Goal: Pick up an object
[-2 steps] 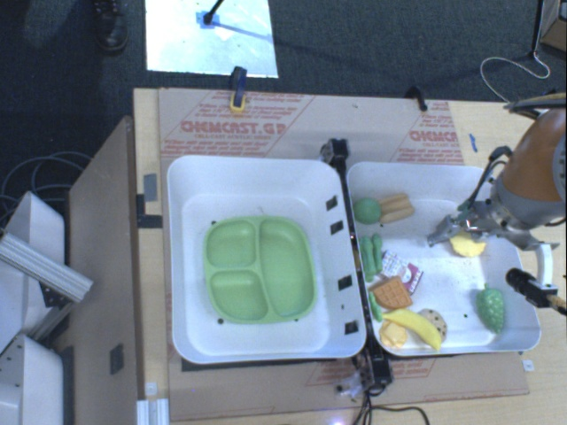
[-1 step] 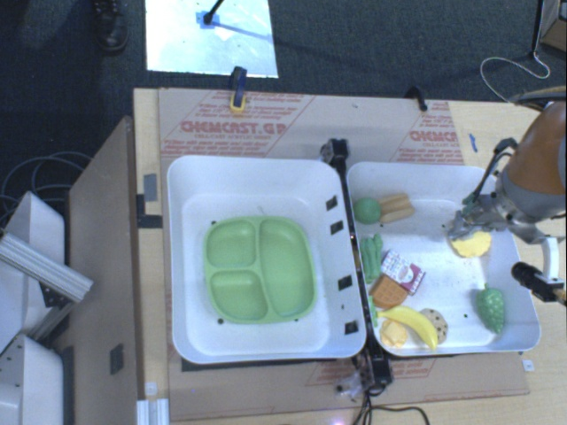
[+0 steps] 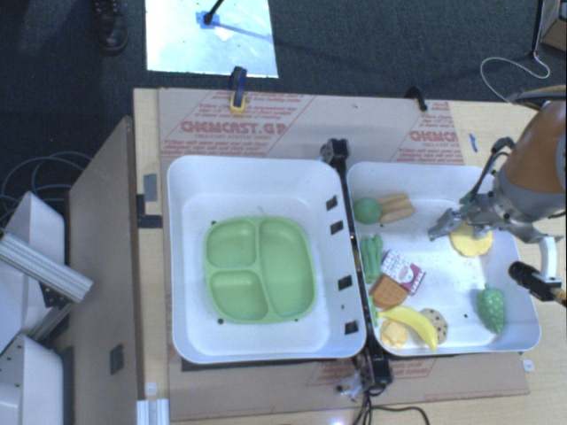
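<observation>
While my gripper (image 3: 454, 223) is hovering at the yellow piece (image 3: 470, 242) in the right bin (image 3: 416, 179), I cannot tell its state, and I am judging that flat, light, stiff toy best pinched across its thin edge.

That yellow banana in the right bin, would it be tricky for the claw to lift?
Probably somewhat. The banana looks like smooth toy plastic, so likely light but slippery. Its curved shape could rock or pivot when nudged. It lies against a cookie and other pieces, so neighbours may shift too.
</observation>
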